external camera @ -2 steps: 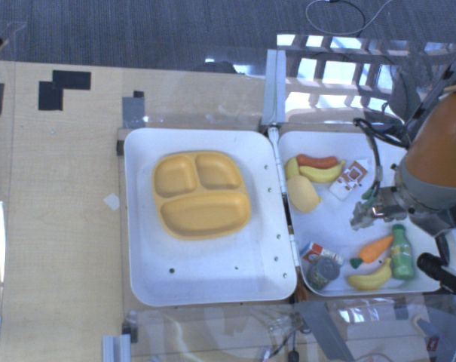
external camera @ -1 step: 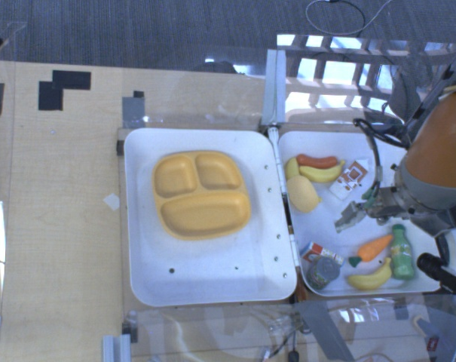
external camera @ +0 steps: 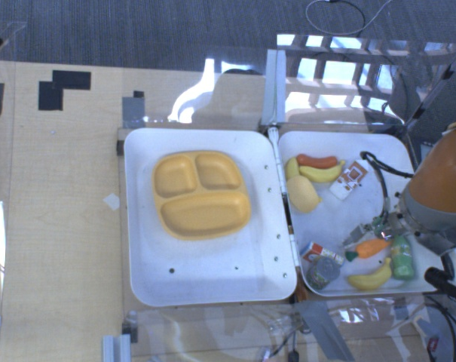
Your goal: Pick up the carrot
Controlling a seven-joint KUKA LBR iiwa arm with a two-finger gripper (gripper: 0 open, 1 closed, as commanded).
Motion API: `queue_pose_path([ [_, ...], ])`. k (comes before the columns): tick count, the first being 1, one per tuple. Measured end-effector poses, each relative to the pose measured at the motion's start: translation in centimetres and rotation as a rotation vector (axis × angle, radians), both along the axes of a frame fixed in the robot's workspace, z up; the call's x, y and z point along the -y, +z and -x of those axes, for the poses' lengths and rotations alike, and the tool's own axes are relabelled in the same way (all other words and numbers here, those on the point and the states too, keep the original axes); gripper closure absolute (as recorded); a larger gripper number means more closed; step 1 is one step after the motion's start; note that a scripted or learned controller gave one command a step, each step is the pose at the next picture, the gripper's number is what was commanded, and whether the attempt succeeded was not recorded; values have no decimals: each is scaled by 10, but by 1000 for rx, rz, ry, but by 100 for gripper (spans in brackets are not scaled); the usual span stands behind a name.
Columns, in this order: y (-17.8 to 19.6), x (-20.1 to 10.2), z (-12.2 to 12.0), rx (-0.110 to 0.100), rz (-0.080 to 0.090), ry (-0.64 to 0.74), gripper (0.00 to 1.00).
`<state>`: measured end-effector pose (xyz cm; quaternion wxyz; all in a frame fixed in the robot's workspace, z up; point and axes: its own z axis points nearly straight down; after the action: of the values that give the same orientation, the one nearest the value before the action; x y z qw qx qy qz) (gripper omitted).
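- The carrot (external camera: 372,248) is seen lying in the right bin (external camera: 378,138), toward its near right corner, with its orange body pointing right and its green stub toward the left.
- It is judged not yet lifted: it appears to rest on the bin floor, among other items.
- The gripper (external camera: 384,228) is seen low over the same corner, at the end of the arm (external camera: 439,187), which is brought in from the right edge of the bin.
- The gripper is placed just above and beside the carrot; whether it touches the carrot cannot be made out.
- Whether the fingers are apart or together cannot be told, since they are small and cluttered by cables in this view.
- No item is seen between the fingers, so nothing can be said to be held.
- A green bottle (external camera: 402,259) is found just right of the carrot, and a yellow banana (external camera: 371,278) lies just in front of it, along the near edge of the bin.
- A small can (external camera: 321,271) and a red-and-white packet (external camera: 316,252) lie toward the near left corner of the same bin.
- Near the far edge, a second banana (external camera: 322,173), a red sausage-like piece (external camera: 316,160), a pale pear-like fruit (external camera: 303,194) and a small printed card (external camera: 350,180) are gathered, well apart from the carrot.
- The left bin (external camera: 212,281) carries a yellow divided plate (external camera: 201,194) near its middle.
- The approach is judged done or nearly done; closing on the carrot and raising it clear of its neighbours are judged still to be done.
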<state>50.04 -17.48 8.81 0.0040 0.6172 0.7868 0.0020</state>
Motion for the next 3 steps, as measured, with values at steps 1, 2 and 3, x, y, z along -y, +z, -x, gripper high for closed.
queue_pose_path([
  [1, 9, -1, -3, 4, -1, 3, 100],
  [2, 112, -77, -23, -7, -1, 65, 100],
  [3, 112, -76, -23, -7, -1, 66, 0],
])
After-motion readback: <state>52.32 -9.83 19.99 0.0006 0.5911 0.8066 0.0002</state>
